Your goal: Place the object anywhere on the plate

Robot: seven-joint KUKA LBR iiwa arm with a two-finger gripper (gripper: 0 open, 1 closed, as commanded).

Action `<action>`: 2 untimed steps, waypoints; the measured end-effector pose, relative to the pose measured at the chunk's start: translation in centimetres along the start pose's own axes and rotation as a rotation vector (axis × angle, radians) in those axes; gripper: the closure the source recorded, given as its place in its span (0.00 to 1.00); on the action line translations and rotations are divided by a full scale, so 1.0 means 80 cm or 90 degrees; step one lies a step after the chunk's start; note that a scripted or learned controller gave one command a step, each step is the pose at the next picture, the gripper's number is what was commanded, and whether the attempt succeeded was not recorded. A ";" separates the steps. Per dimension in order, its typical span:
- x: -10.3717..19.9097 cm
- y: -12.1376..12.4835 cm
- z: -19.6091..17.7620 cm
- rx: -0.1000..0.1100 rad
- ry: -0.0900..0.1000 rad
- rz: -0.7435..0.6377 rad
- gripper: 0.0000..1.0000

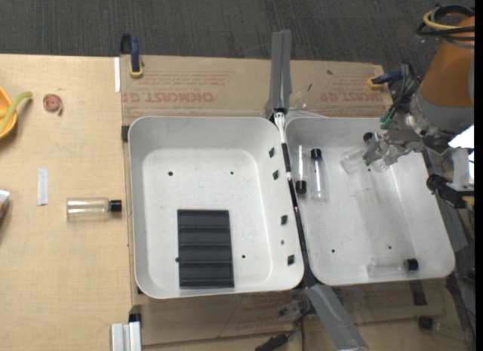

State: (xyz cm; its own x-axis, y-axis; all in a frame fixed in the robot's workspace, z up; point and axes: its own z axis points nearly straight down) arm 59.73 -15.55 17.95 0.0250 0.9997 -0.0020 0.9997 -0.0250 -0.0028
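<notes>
- The plate, dark and ribbed, lies flat in the left bin, toward its near edge. Nothing rests on it, so the placing is not yet done.
- The gripper is over the far right part of the right bin, well apart from the plate.
- A clear vial shows just beside the gripper tip, touching it or nearly so. It is too blurred and see-through to say whether it is gripped or merely lies on the bin floor below.
- Whether the gripper is apart or clamped, I cannot tell.
- Two more vials lie side by side near the right bin's left wall, and another, the near vial, lies by its near rim. All are untouched.
- My judgement is that the task is at its early stage, around the pick. A sure hold, the carry across the wall between the bins and the set-down on the plate all remain.
</notes>
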 end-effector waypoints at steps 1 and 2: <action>0.000 0.000 0.000 0.000 0.000 0.000 0.00; -0.037 0.078 -0.030 -0.003 -0.001 -0.132 0.00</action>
State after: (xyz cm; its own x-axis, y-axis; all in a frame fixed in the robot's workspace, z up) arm 65.92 -18.65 20.36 -0.1811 0.9835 -0.0032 0.9835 0.1811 0.0013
